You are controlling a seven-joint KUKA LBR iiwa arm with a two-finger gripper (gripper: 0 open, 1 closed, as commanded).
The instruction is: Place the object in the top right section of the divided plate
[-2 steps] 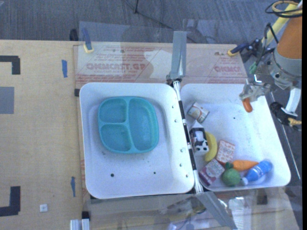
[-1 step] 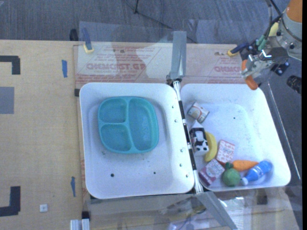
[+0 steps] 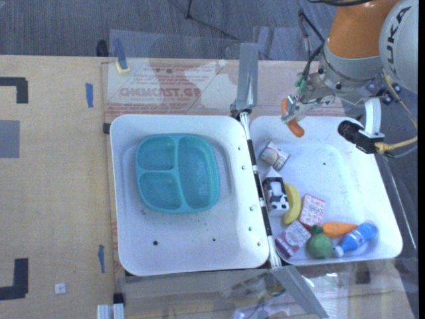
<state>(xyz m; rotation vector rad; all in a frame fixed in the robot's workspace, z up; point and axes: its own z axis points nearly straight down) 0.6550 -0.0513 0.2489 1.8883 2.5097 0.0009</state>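
Toys crowd the lower right of the frame: a green ball point(image 3: 320, 245), a carrot point(image 3: 339, 228) and a blue bottle point(image 3: 356, 238) in the right bin point(image 3: 372, 178). Higher up, the gripper point(image 3: 293, 117) pinches a small orange object point(image 3: 297, 127), hanging over that bin's upper left corner. The divided plate point(image 3: 177, 172) lies to the left and lower, in the left bin point(image 3: 199, 258). The arm reaches in from the upper right, wrist pointing down-left.

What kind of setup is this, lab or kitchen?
Most likely a robotics lab pick-and-place bench: a KUKA arm over two white bins, toy food such as a carrot, and blue tape marks on the wooden bench.
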